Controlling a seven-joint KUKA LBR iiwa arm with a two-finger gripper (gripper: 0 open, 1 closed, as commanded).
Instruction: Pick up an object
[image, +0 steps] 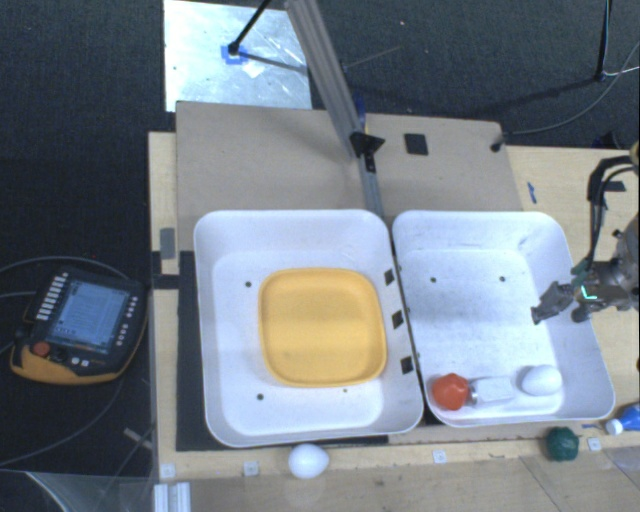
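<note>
Nearest, a white egg (308, 460) is seen on the tan bench (470, 480) over dark carpet (80, 130), a red ball (450, 391) lies in the right bin (480, 290), and the pincer (562, 303), half cut off, cannot be judged open or closed.

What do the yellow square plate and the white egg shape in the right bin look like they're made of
Yellow square plate: probably plastic, matte, going by its even colour and soft moulded rim. White egg-shaped object in the right white bin: smooth, faintly glossy, plastic or foam; the view leaves that open.
</note>
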